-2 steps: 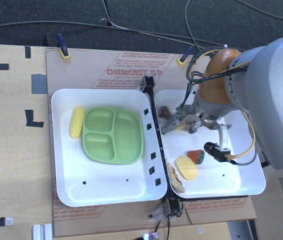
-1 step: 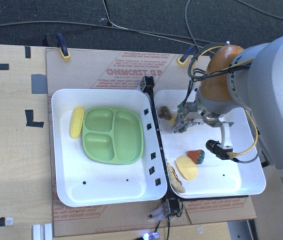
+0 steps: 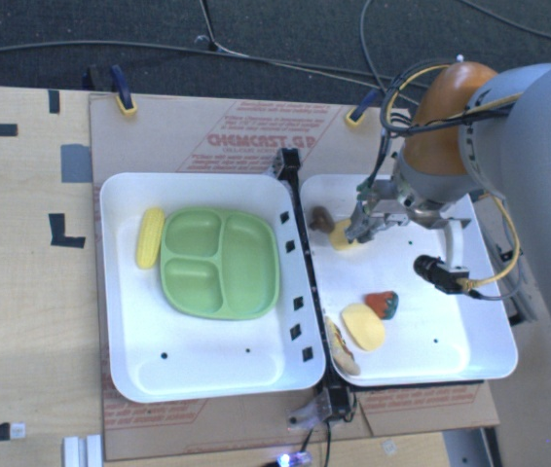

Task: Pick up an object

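We see a pale wooden bench top (image 3: 22, 290) at the far left, marked with short strips of dark tape (image 3: 61, 232), and above it a dark carpeted floor crossed by black cables (image 3: 207, 27). A brown cardboard sheet (image 3: 246, 139) lies under both bins, held at its far edge by two blue-and-yellow clamps (image 3: 122, 90); red print on it is mostly too faint to read.

The left bin (image 3: 125, 358) holds a yellow corn cob (image 3: 149, 238) near its left wall, lying just beside a green divided plate (image 3: 220, 264) — the near part of this bin's floor is bare white.

A black divider (image 3: 300, 261) separates the bins. In the right bin (image 3: 480, 353), a small brown object (image 3: 321, 220) sits by the divider, with a small yellow object (image 3: 342, 239) just beside it. The gripper (image 3: 358, 227) comes down at that yellow object, touching or nearly so; we cannot tell how it is set. Nearer the front lie a pale yellow lemon-like piece (image 3: 363, 327), a red piece (image 3: 383, 304) touching it, and a tan item (image 3: 342, 350) against the divider. The right half of this bin's floor is bare, under the grey arm (image 3: 519, 154).
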`<state>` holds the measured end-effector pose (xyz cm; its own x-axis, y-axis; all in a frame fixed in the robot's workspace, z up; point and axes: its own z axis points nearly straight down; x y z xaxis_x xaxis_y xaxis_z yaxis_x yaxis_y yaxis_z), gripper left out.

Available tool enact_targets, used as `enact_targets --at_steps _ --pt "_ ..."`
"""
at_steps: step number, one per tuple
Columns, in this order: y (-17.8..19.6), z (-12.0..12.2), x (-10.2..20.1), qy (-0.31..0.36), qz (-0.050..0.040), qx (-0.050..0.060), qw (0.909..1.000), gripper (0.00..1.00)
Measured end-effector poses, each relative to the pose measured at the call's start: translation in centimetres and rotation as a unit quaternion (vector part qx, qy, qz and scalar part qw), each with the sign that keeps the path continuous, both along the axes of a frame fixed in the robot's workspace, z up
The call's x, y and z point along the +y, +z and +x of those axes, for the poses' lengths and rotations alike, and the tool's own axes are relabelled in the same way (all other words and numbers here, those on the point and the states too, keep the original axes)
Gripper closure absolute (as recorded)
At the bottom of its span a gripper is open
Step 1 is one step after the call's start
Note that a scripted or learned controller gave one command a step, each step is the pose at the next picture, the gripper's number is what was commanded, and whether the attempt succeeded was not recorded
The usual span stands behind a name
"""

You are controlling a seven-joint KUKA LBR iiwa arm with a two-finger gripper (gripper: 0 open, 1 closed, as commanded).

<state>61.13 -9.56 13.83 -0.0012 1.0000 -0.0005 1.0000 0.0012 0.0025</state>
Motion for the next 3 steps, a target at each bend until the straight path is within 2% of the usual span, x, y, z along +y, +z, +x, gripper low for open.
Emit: enact_targets --at_steps 2,3 --pt "10.0 0.1 1.1 0.000 -0.0001 -0.001 1.0000 1.00" --pt "8.8 -2.0 6.4 0.002 0.0005 0.003 1.0000 1.00"
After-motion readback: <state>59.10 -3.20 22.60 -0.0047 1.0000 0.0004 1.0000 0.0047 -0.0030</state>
